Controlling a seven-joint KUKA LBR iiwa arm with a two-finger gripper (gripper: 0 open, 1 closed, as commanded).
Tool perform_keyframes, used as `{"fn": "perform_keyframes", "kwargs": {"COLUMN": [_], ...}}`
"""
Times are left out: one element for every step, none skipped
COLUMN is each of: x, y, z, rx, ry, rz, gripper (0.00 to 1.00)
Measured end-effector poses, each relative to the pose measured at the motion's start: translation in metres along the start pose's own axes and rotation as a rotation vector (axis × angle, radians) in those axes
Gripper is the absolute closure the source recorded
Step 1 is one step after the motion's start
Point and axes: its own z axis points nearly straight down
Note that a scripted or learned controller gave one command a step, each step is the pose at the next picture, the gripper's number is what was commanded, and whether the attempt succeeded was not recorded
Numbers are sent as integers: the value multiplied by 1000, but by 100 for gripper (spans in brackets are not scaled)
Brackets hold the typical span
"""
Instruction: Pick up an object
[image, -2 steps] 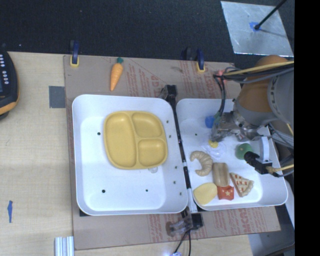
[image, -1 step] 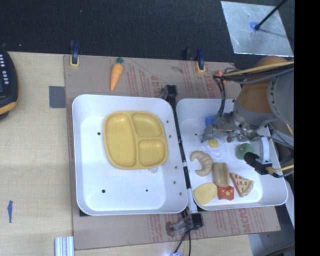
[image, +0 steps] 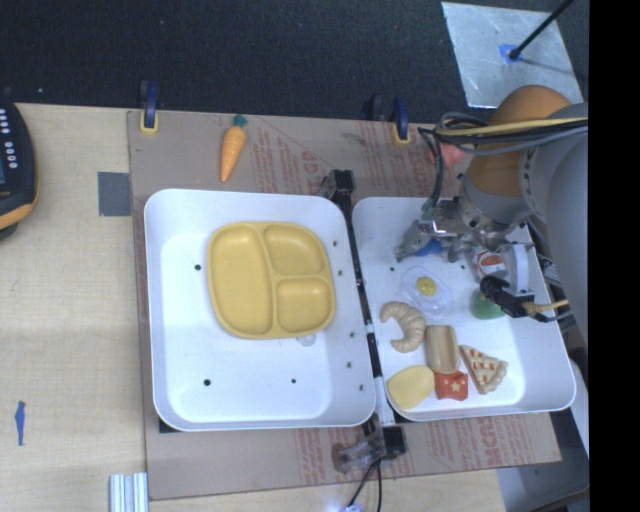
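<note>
White bins (image: 180, 300), two; one yellow tray (image: 270, 277); one croissant (image: 405, 322).

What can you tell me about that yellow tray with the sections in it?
The yellow tray is a rounded, pale yellow plate of what looks like plastic, split into three compartments: one long one on the left, two smaller ones on the right. It lies flat in the left bin, slightly turned, toward the bin's upper middle. Nothing lies in it.
</note>
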Motion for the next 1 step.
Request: {"fn": "perform_keyframes", "kwargs": {"x": [1], "y": [-43], "z": [0], "rx": [-1], "ry": [-1], "rz": [2], "gripper": [0]}}
